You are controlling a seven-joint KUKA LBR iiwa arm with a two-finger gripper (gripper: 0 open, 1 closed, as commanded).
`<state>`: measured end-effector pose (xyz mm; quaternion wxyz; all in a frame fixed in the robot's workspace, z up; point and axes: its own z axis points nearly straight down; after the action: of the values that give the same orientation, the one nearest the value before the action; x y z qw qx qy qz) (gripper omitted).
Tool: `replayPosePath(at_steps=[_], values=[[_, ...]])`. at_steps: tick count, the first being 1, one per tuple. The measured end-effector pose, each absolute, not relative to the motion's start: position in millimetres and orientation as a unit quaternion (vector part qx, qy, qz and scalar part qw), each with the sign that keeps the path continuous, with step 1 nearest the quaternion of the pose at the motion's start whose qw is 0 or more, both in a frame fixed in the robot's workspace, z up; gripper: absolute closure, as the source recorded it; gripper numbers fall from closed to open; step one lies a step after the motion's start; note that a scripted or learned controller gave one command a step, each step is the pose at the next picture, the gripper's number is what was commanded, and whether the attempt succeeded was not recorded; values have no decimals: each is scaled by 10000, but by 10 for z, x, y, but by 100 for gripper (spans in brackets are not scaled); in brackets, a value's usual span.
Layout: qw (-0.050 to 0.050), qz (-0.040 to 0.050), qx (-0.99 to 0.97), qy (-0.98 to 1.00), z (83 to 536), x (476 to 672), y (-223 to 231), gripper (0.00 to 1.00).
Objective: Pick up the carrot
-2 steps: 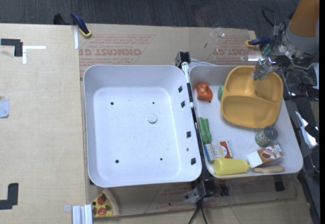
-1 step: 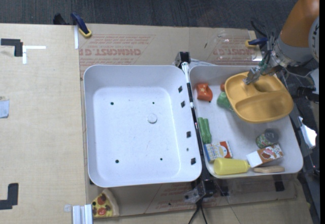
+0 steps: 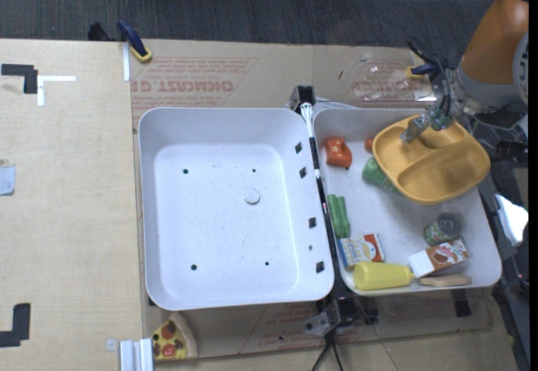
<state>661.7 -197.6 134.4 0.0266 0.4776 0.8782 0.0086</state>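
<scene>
The claw (image 3: 427, 124) sits at the far right corner of the right bin (image 3: 395, 226), right over the back edge of a yellow bowl (image 3: 433, 161); I cannot tell how the claw is set, because it is small and blurry there. The grey arm with its orange band (image 3: 496, 33) comes in from the right, above the claw. The yellow bowl is tilted and leans on the right side of the bin; a green thing (image 3: 376, 173) pokes out from under its left edge.

The carrot (image 3: 337, 152) is an orange lump near the back left of the right bin, close to the wall between the two bins; it lies well apart from the claw, with the bowl's left edge between them; nothing is touching it.

In front of the carrot a long green thing (image 3: 338, 215) lies along the left wall; nearer the front is a small box with a picture (image 3: 362, 250); a yellow bottle (image 3: 383, 276) lies on its side at the front; a little carton (image 3: 440, 257) sits beside it on the right; a round can (image 3: 442, 229) is just behind that.

The left bin (image 3: 160, 193) is white with small dark holes in its floor. A toy pizza slice (image 3: 171, 341) lies on the counter (image 3: 59, 193) in front of it.
</scene>
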Motion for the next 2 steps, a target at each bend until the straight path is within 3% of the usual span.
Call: replayPosePath(at_steps=[1,2], values=[[157,64,4763,8791,1276,6570,-1950,0],[130,55,5022,8647,1244,6705,-1917,0]])
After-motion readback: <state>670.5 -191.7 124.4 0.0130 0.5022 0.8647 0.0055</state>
